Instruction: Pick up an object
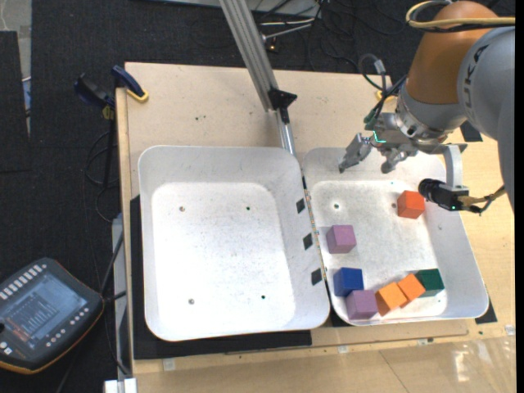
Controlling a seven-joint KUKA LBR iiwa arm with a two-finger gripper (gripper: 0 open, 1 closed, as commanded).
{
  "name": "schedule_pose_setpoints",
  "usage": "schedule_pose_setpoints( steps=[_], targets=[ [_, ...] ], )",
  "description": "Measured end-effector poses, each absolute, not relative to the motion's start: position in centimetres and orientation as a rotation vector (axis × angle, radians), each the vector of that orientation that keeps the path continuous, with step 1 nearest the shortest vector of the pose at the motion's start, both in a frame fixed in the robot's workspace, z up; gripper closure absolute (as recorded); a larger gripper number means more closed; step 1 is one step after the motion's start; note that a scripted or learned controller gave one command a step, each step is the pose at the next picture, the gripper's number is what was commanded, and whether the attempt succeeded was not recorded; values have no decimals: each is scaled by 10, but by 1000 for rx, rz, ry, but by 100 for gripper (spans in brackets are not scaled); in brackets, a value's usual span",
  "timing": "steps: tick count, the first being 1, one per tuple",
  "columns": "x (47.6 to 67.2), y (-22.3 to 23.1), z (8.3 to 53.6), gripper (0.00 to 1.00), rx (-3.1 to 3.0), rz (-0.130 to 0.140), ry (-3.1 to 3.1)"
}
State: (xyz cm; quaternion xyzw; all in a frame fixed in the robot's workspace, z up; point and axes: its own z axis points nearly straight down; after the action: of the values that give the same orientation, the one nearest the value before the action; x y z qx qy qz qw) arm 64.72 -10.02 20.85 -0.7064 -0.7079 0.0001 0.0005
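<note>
My gripper [370,160] hangs open above the far edge of the right bin [463,244], with nothing between its two spread fingers. Inside that bin lie several small blocks. An orange block [410,205] sits near the right wall, just right of and nearer than the gripper. A purple block [341,238] lies in the middle. Along the near edge sit a blue block [348,281], a second purple block [362,304], an orange block [392,294], another orange one [411,287] and a green block [429,282].
The left bin [214,236] stands beside the right one. A slanted metal pole [250,43] crosses above the bench's far side. A teach pendant [41,309] lies off the bench at the near left. Clamps [123,84] sit at the far left corner.
</note>
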Motion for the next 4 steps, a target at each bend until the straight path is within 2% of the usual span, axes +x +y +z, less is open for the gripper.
schedule_pose_setpoints(
  steps=[2, 3, 4],
  targets=[
    [646, -105, 92, 0, -2219, 6, -2219],
    [648, -105, 106, 100, -2223, -2, -2222],
    [646, -114, 161, 100, -2227, -6, -2225]
  ],
)
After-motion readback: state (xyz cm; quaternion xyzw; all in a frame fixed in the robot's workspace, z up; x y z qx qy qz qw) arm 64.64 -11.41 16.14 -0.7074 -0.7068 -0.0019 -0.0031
